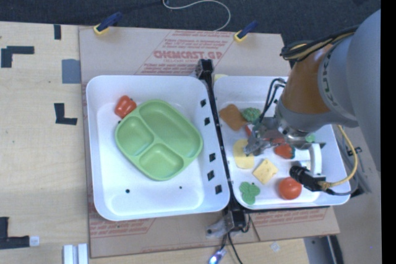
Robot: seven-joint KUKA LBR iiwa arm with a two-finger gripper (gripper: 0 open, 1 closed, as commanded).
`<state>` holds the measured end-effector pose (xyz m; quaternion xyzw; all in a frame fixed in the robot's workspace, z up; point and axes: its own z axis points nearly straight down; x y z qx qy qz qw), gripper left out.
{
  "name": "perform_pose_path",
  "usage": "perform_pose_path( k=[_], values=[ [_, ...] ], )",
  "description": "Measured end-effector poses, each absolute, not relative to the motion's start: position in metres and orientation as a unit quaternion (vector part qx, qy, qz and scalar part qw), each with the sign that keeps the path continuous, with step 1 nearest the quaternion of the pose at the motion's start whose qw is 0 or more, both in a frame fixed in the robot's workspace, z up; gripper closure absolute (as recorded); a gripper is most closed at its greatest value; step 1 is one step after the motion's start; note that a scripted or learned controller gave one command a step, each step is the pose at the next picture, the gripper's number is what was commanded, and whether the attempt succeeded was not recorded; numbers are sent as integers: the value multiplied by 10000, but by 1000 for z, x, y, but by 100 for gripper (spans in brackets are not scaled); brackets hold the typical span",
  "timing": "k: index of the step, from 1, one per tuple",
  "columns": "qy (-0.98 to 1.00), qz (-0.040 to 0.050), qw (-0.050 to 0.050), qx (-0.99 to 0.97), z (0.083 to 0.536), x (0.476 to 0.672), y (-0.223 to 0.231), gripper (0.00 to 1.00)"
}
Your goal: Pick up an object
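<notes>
Yellow, red and green toy foods crowd the right bin [331, 191], and the gripper [255, 144] sits low among them, its dark fingers pointing toward nine o'clock. Whether those fingers are spread or closed cannot be told, and nothing is visibly caught between them.

A round yellow piece [243, 154] lies just at the fingertips, toward six o'clock of them, and looks the likeliest thing to be picked. A yellow cheese wedge [265, 170] lies near it at about five o'clock, a brown piece [231, 115] and a green leafy piece [251, 114] at twelve, a small red piece [284, 151] under the wrist, a tomato [289, 188] and a green broccoli [249, 193] along the near wall.

The risk is crowding: with pieces this close, the fingers could push the yellow piece aside, or pinch two at once and drop both. The bin's dividing wall at nine o'clock also leaves little room.

In the left bin [99, 133] rest a green sectioned plate [158, 139] and a red pepper [124, 106].
</notes>
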<state>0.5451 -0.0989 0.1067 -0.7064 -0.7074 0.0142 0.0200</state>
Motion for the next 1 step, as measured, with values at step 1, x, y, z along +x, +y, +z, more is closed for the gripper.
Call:
perform_pose_path(
  k=[1],
  values=[
    [-7075,142,198,-7063,107,545,-99,0]
  ],
)
